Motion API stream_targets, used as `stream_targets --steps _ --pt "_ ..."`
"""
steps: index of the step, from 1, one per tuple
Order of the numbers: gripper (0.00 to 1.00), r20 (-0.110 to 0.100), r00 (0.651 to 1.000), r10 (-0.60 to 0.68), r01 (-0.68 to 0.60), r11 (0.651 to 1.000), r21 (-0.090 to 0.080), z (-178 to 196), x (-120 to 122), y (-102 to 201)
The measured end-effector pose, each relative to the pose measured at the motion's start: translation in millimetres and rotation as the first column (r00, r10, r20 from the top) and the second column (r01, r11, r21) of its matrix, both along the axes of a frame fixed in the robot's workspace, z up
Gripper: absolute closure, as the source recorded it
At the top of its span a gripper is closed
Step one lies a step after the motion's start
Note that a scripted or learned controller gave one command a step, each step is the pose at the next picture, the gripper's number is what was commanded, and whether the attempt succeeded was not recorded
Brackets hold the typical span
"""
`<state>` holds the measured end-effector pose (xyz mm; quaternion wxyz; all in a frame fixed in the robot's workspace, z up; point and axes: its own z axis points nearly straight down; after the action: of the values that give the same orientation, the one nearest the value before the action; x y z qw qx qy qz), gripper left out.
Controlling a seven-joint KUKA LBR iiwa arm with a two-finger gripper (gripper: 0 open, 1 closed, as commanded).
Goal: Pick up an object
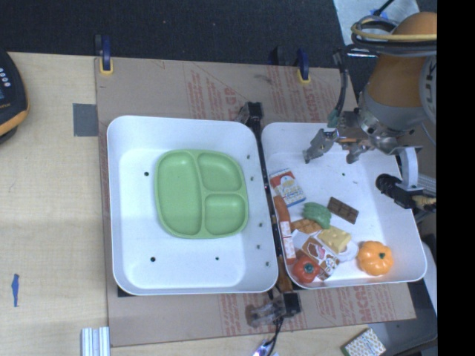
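My gripper [335, 149] hangs over the far part of the right bin [401, 269], its two fingers spread apart with nothing between them. Below it in the bin lie a small printed carton [287, 187], a green toy vegetable [318, 213], a brown chocolate bar [343, 210], a yellow wedge [335, 239], a red tomato [306, 270] and an orange pumpkin [374, 258]. All of them rest nearer the camera than the fingertips, untouched.
The left bin [126, 199] holds a green divided plate [200, 193]. A black bar runs between the two bins. Blue clamps [105, 54] pin the cardboard base at the back. A dark device [11, 91] sits at the far left edge.
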<state>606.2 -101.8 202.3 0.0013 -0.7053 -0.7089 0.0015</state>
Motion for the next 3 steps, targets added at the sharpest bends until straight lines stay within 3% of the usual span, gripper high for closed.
stream_targets --steps 1,2,3 --pt "0.00 -0.010 1.000 -0.001 0.001 1.000 0.002 -110 -62 -9" --pt "0.00 0.004 1.000 -0.002 0.002 1.000 -0.001 -110 -35 -45" --pt "0.00 -0.004 1.000 -0.002 0.002 1.000 0.002 -111 -83 -21"
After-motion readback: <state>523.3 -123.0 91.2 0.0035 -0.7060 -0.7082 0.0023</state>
